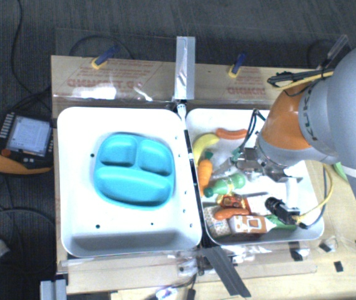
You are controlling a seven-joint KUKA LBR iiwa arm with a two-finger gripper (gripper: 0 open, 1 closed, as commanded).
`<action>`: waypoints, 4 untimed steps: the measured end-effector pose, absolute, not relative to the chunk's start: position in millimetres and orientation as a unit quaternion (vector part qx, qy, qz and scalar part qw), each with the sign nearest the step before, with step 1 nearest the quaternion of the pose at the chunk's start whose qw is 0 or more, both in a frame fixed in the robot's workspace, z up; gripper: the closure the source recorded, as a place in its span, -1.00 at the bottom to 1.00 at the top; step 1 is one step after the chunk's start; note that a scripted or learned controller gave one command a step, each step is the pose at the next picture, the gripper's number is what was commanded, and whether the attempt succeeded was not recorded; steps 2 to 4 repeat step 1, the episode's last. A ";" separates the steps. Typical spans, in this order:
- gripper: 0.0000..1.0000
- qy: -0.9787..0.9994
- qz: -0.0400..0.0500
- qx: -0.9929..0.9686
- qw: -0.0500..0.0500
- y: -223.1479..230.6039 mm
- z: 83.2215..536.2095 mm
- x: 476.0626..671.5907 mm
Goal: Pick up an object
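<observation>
Arm [318, 114] bent low over right bin [312, 230].

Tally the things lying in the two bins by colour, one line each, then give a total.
Blue: 1, the divided tray
Yellow: 1, the banana
Orange or red: 4, carrot, sausage, two packets
Green: 1, the bottle
Total: 7

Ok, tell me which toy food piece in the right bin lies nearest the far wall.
The orange-red sausage, lying flat beside the yellow banana; the carrot and the others sit nearer the camera.
</observation>
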State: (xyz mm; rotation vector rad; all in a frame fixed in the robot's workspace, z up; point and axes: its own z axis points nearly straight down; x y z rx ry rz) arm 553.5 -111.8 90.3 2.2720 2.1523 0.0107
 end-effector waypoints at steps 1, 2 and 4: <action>-1.00 0.687 0.001 0.726 0.004 -110.5 90.0 580.3; -1.00 0.687 0.001 0.726 0.004 -110.5 90.0 580.3; -1.00 0.687 0.001 0.726 0.004 -110.5 90.0 580.3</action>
